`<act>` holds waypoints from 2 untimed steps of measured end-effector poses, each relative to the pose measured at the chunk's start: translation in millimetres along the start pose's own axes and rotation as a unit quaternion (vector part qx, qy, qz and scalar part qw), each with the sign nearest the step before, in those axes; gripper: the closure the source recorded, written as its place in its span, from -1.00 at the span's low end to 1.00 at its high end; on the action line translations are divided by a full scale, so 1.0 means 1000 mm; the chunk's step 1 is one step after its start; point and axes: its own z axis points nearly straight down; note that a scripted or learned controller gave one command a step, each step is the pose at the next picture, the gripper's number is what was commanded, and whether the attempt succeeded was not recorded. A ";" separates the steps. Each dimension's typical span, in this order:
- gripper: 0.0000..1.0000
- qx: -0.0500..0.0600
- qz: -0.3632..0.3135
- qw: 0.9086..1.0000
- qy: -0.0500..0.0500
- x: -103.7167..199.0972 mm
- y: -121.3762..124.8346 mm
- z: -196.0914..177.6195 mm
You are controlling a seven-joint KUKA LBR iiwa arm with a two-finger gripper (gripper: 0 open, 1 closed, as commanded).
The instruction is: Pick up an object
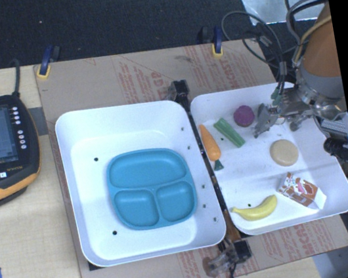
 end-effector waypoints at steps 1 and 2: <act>-1.00 0.000 -0.001 1.000 -0.001 0.003 0.053 0.040; -1.00 -0.001 0.000 1.000 -0.001 0.030 0.092 0.113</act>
